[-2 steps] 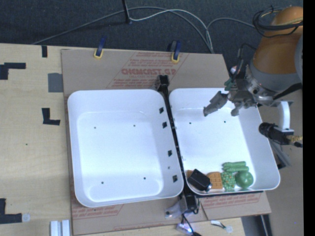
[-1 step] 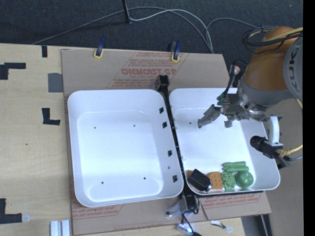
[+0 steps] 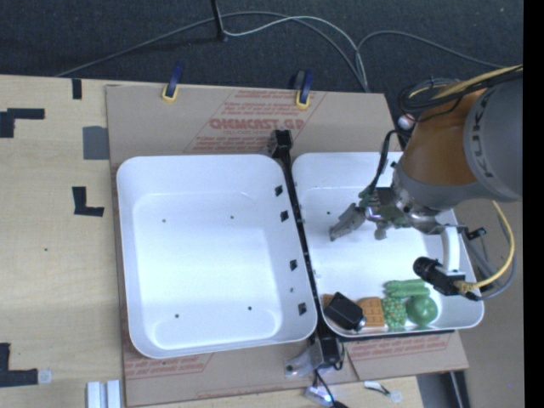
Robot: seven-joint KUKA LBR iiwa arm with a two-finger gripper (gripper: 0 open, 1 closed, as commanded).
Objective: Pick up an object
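even overhead light, soft shadows, mild glare, slightly blurry.

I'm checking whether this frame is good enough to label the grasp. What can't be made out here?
- Gripper: small and dark over the right bin; open or shut can't be told.
- Right bin's far right side: hidden by the arm.
- Green items, orange piece and black object: too small and clustered to identify.
- Arm's base: cut off by the right edge.

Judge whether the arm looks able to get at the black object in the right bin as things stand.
Probably yes. The black object lies uncovered at the right bin's near edge, and the tool hangs above that bin. The bin wall and the orange item beside it could crowd a grasp.
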